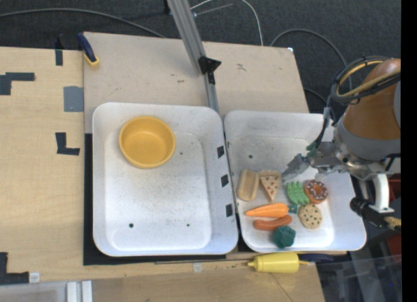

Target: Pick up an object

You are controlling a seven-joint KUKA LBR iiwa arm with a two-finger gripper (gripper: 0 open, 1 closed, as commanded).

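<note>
The right bin (273, 131) holds several toy foods in its front half: a tan bread slice (247, 185), a pizza wedge (270, 185), a green leafy piece (298, 193), a donut (316, 191), a carrot (267, 211), a red-orange sausage (272, 223), a cookie (310, 216) and a dark green piece (283, 235). My gripper (296, 166) hangs over this bin, just above and behind the green leafy piece and the pizza wedge. I see nothing held in it.
In the left bin (156, 229) a yellow bowl (146, 141) sits at the back left. Outside the bins, a yellow bottle (277, 263) lies at the front edge. A slanted metal pole (189, 27) crosses the back of the bench.
</note>
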